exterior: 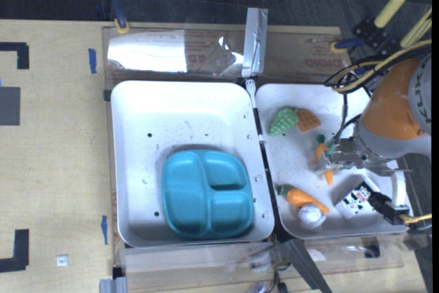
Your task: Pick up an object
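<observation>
Currently: tool (334,160) low in the right bin (302,96), among small orange pieces (321,151); finger spread cannot be told, no item visibly held. Carrot toy (300,197) lies nearby; blue tray (206,194) occupies left bin (137,106).

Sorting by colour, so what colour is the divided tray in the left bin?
Light blue tray, seen in the camera view.

Even overhead light, fairly bright, with the white bins (185,96) close to washed out. Strong glare streaks the clear panel (147,51) behind them. The picture is soft and slightly grainy throughout.
</observation>
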You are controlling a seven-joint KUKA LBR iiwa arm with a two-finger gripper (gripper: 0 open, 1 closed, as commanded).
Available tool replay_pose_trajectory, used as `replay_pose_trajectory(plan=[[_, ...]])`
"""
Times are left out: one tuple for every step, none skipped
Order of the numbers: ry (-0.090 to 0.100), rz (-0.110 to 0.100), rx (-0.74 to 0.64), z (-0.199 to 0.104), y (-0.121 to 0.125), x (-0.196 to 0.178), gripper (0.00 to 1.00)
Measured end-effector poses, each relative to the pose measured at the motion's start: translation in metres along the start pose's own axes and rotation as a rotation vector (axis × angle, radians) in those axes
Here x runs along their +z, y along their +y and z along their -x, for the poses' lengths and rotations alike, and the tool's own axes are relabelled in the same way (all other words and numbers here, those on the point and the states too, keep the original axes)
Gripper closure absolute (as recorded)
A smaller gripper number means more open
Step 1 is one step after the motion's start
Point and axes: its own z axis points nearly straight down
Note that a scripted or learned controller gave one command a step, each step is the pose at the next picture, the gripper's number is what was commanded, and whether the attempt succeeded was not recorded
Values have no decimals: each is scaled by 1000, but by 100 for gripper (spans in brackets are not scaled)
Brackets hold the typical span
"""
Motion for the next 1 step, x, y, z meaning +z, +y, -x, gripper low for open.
replay_pose_trajectory(plan=[[4, -3, -41, -93, 8, -89, 100]])
